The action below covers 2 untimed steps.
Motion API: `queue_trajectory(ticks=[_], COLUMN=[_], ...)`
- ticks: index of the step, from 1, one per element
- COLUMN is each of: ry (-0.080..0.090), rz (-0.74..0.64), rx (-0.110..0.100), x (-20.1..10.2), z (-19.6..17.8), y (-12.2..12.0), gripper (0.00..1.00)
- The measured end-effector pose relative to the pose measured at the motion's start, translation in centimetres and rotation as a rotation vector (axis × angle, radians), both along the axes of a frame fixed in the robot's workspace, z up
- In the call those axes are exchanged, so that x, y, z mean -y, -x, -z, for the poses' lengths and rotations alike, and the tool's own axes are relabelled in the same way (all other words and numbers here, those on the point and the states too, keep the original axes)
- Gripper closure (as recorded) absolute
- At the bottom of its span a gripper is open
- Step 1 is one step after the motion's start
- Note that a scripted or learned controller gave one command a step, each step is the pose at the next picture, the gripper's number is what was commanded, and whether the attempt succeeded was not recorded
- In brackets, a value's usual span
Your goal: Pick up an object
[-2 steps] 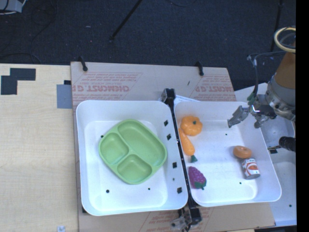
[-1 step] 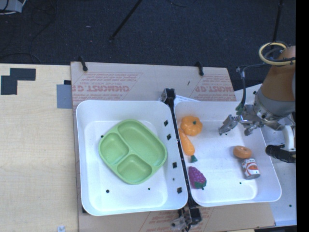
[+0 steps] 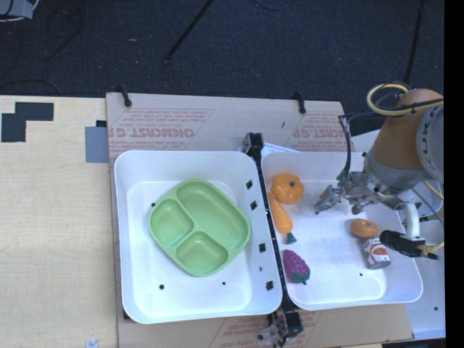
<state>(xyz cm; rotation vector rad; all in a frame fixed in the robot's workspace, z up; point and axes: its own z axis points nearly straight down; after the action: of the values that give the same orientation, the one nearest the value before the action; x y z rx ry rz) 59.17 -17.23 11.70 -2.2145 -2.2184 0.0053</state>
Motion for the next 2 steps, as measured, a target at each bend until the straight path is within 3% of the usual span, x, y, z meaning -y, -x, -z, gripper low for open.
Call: queue_trajectory(ticks=[1,2], ry=[0.002,0.003], rz=[0.002,0.005], rx=[0.003,0.009], x=[0.2,0.6], z=[-1.3,-5.6], y=[-0.1,0.1], gripper=[1.0,1.0])
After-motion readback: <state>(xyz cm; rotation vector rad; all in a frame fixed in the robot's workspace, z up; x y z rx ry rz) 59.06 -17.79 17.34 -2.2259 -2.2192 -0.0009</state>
